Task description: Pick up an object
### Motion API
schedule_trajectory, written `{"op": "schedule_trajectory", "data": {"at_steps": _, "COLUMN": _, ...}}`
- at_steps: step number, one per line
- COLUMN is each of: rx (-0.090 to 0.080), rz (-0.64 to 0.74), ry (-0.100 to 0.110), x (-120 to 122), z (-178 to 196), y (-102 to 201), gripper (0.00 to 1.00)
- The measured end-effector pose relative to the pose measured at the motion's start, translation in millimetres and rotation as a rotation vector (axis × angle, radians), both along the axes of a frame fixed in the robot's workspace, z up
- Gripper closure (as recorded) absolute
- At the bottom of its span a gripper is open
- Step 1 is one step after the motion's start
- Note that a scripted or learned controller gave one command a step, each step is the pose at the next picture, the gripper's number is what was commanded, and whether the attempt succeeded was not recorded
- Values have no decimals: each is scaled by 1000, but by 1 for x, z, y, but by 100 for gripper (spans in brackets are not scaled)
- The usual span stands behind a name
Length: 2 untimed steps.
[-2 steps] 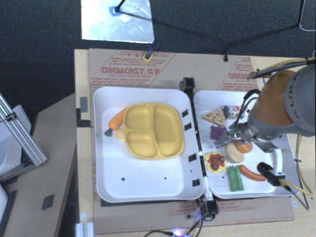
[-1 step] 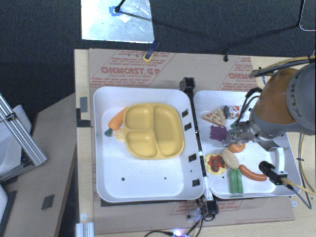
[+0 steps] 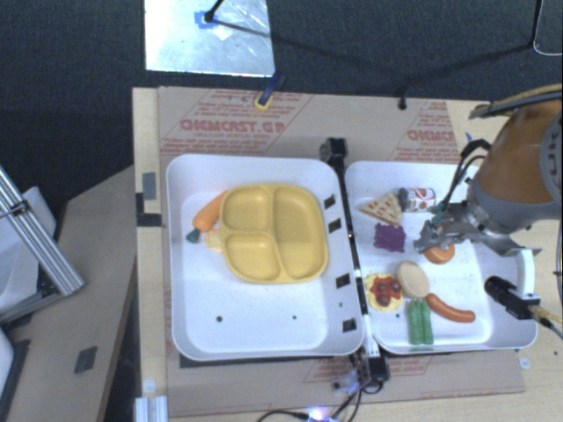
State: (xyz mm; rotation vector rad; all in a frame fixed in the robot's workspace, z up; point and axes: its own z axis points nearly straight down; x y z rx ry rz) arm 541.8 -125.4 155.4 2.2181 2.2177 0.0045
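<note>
bench point(image 3: 290, 117) bears two white bins point(image 3: 189, 262) side by side.

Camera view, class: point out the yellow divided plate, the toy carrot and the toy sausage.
yellow divided plate point(image 3: 252, 255), camera view, on the bare floor of its lower-left compartment.
toy carrot point(image 3: 209, 211), camera view, on the middle of its orange body.
toy sausage point(image 3: 449, 309), camera view, on its middle.

A yellow plate point(image 3: 268, 233) and an orange carrot point(image 3: 208, 211) are seen in the white left bin point(image 3: 255, 332). In the white right bin point(image 3: 501, 332), purple grapes point(image 3: 389, 236), a red sausage point(image 3: 450, 309) and green beans point(image 3: 420, 322) are seen.
</note>
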Motion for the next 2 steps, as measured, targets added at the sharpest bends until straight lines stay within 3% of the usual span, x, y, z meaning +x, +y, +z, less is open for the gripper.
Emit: {"op": "schedule_trajectory", "data": {"at_steps": 2, "rx": 1, "rz": 4, "ry": 1, "x": 0, "z": 71, "y": 0, "gripper": 100}}
